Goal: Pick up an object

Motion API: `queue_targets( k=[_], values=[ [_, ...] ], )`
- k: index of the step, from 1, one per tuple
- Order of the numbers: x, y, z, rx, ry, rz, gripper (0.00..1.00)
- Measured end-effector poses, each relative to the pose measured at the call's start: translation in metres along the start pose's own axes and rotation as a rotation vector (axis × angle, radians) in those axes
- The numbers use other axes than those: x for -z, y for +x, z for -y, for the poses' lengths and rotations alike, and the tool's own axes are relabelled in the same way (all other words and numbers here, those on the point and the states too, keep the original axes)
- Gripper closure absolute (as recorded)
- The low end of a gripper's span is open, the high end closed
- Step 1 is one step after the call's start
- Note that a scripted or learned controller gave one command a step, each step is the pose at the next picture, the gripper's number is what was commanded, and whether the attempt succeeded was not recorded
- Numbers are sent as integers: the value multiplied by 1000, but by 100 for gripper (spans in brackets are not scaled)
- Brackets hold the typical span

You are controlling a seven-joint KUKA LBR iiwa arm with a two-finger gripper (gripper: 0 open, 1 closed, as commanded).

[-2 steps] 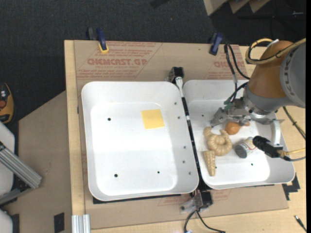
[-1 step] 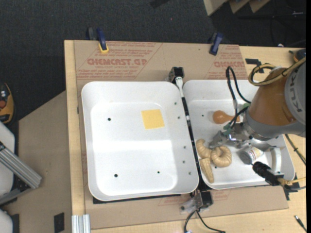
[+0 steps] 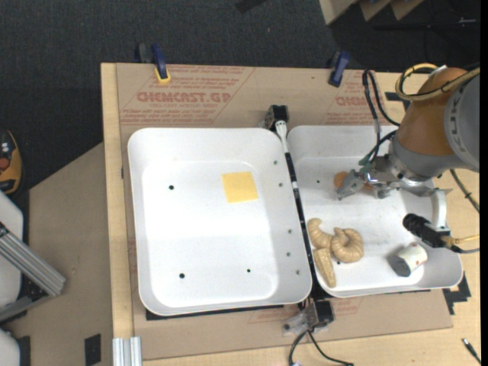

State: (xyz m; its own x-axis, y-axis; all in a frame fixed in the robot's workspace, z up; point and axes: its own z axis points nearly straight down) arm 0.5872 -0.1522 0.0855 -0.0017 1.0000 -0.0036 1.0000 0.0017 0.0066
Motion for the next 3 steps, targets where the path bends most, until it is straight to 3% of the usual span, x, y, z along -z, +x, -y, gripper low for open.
queue_targets(
  k=[1, 2, 3],
  values=[
    [0, 10, -62, 2, 0, -2, 0],
    [10, 9, -60, 1, 2, -1, 100],
    [249, 64, -74, 4, -15, -2, 100]
  ],
)
